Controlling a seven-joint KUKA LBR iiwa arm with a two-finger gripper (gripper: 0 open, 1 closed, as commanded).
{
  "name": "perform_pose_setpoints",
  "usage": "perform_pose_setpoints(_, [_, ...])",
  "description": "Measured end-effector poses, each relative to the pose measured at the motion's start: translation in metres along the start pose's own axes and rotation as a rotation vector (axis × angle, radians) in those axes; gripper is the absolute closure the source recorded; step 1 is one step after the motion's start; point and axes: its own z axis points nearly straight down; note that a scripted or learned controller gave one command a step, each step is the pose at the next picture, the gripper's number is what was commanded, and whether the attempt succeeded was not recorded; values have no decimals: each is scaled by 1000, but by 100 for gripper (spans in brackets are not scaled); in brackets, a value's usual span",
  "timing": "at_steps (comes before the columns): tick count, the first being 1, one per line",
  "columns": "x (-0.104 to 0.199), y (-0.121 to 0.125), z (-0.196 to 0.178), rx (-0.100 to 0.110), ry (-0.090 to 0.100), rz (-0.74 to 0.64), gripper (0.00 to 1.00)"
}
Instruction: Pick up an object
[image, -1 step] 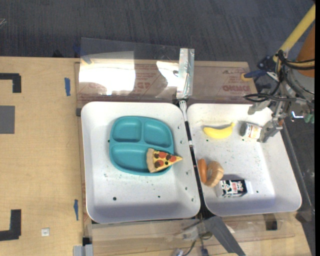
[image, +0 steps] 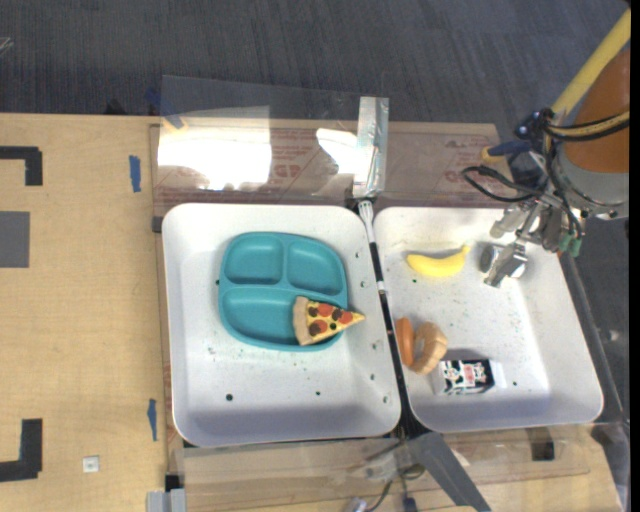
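The gripper (image: 507, 252) hung over the right bin (image: 560, 400), just right of the banana (image: 438, 263); whether its jaws were open could not be told. A pastry (image: 421, 343) and small carton (image: 466, 376) lay below the banana.

A robotics lab: a cabled robot arm (image: 590, 130) reaches over two white bins (image: 190, 390) on a cardboard-covered bench (image: 70, 300) marked with blue tape (image: 134, 172).
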Motion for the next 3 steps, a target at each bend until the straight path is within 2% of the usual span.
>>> perform_pose_setpoints(1, [-7, 15, 97, -3, -9, 464, 0])
perform_pose_setpoints(2, [54, 7, 107, -5, -7, 726, 0])
perform_pose_setpoints(3, [51, 7, 94, -8, -18, 723, 100])
